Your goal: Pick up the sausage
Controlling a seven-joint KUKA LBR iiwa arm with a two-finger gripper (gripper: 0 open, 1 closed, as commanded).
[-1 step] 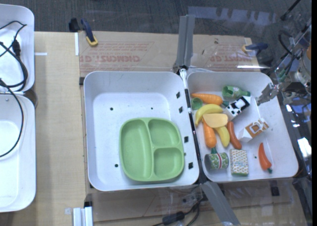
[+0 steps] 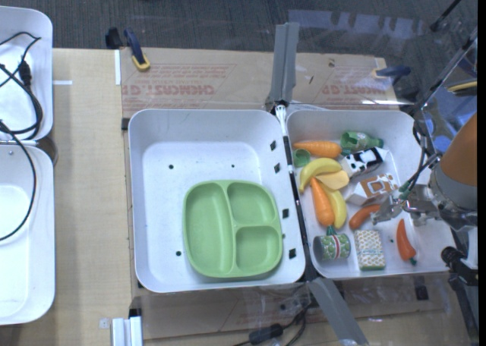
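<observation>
I'm watching the metal two-finger gripper hanging low over the right white plastic bin, and what matters most is how the small reddish-orange toy sausage is lying against it. The sausage is sitting just to the gripper's left in the camera view, touching or nearly touching the fingertips, with its long axis running at a slant from lower left to upper right. It is resting on the bin floor between the yellow plastic banana pieces and a short red-orange plastic chilli with a green stem, so I'm judging it a crowded spot.

I cannot tell whether the fingers are spread or pressed together; the metal parts are blurring into the clutter beneath them. I'm not seeing the sausage between them, so I'm treating it as not held.

The grey arm with the orange band is reaching in from the right edge, its wrist angled down and leftward toward the middle of the bin. I'm judging that the coming move will need a small shift left so the fingers straddle the sausage across its short width, not along its length.

The left white bin, holding a green divided plate, is well apart from all this.
</observation>
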